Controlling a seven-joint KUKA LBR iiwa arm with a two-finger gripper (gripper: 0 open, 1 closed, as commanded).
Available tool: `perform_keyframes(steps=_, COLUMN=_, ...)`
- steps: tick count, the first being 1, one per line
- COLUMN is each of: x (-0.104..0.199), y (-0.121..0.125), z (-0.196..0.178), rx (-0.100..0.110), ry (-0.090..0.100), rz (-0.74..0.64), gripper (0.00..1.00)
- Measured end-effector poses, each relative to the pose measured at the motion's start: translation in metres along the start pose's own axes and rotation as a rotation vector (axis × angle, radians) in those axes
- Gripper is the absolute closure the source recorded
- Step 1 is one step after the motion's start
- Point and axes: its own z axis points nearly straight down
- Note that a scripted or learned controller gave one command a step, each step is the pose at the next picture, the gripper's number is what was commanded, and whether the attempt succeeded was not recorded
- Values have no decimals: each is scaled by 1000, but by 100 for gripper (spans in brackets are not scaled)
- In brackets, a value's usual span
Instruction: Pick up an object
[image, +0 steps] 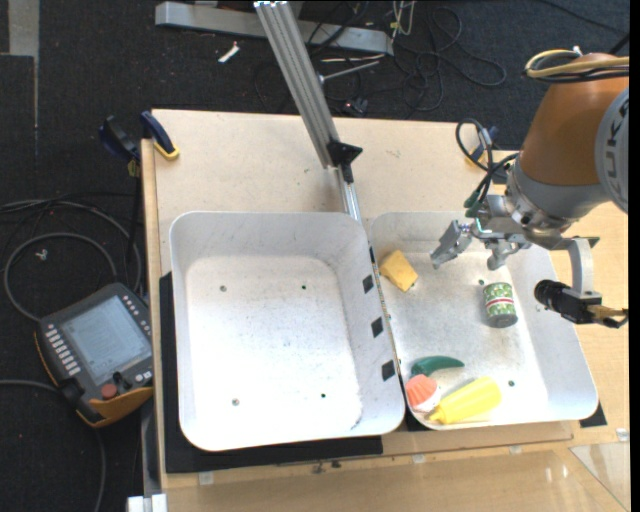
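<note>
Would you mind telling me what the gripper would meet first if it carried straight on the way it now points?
Probably the yellow sponge: the gripper points left and slightly down toward it. Depth is unclear, so it may reach the right bin floor first.

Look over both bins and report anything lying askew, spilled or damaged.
Nothing looks spilled or damaged. In the right bin, the small green can lies on its side rather than upright. The yellow block sits skewed to the bin walls, and the yellow object rests against the near rim.
</note>
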Motion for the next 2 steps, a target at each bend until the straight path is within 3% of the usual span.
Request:
perform_keyframes(steps=1, x=0, y=1, z=-2, rx=-4, ry=-1, rz=2, gripper=0)
perform_keyframes(steps=2, x=-1, y=-1, z=62, rx=3, ry=0, rz=3, gripper=0)
